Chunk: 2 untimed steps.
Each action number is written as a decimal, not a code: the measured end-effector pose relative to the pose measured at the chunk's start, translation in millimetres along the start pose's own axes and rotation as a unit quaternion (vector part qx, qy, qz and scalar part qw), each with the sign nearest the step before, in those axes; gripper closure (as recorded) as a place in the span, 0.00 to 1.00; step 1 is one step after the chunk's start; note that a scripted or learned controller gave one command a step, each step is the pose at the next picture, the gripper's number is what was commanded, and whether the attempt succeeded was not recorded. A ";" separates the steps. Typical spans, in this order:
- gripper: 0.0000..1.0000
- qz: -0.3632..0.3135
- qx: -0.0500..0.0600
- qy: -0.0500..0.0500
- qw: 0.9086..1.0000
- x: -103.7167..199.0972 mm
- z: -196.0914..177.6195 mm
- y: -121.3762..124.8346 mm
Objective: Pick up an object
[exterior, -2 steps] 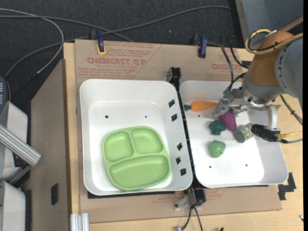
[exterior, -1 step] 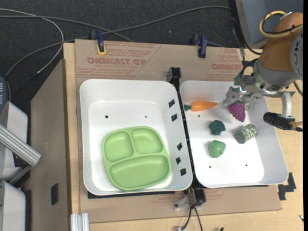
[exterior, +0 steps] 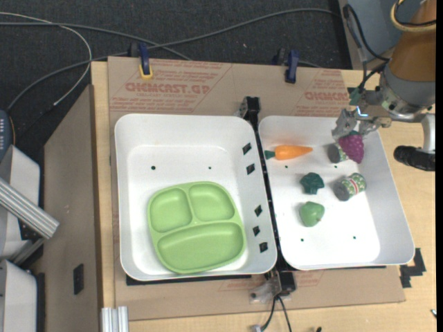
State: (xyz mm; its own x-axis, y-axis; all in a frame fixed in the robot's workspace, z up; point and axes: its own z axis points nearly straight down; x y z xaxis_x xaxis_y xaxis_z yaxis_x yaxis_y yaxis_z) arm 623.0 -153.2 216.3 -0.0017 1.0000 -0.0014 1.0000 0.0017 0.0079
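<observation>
We look down from one fixed camera above the counter, tilted at a slant. From a middling height we take in both bins, left and right, while the arm enters from our right.

Dark charcoal carpeted floor spans ten through one o'clock, crossed by thin pale cables looping from nine toward eleven o'clock. Brown cardboard sheet printed with red lettering lies flat at centre over a light wooden bench top, fastened at twelve o'clock by two blue spring clamps. Silver aluminium extrusion bar lies slanted at eight o'clock; lighting even, soft shadows.
</observation>
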 end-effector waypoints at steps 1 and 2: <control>1.00 -0.002 0.005 0.002 1.000 43.4 -3.2 -5.9; 1.00 -0.002 0.005 0.002 1.000 95.7 -5.6 -4.2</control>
State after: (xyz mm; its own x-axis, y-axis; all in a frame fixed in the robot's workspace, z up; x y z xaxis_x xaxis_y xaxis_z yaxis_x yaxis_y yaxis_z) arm 618.6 -57.4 221.7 -0.0063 1.0000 0.0030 1.0000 0.0063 -0.0015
